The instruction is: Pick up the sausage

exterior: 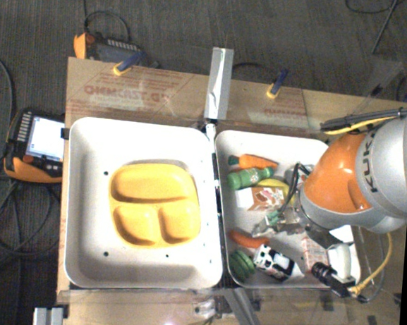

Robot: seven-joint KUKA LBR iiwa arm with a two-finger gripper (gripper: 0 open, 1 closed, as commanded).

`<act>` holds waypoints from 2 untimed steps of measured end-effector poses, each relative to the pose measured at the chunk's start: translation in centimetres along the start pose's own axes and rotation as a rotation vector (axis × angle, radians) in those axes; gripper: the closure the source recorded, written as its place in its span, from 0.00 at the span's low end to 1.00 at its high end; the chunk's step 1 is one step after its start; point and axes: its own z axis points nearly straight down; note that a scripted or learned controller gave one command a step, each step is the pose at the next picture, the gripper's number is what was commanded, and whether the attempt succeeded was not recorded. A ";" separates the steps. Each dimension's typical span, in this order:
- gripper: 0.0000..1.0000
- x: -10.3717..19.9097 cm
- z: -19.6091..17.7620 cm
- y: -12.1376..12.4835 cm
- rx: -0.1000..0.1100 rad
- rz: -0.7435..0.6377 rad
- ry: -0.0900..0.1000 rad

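The sausage (pixel 243 237) is a short orange-red link lying in the lower left part of the right bin (pixel 222 195). My gripper (pixel 275 222) hangs low in the middle of that bin, just right of and slightly beyond the sausage's right end. The sausage lies on the bin floor outside the gripper. The orange wrist band and grey arm hide the right side of the bin.
Around the gripper lie a carrot (pixel 257 161), a green bottle (pixel 249 177), a yellow item (pixel 275 185), a printed packet (pixel 267 198), a green lump (pixel 242 262), a black-and-white cow toy (pixel 273 262) and a white bottle (pixel 337 265). The left bin holds a yellow divided tray (pixel 156 202).
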 end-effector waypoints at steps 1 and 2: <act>1.00 0.4 0.4 -0.6 -0.009 0.171 0.002; 1.00 5.7 -8.6 -0.7 0.015 -0.420 0.010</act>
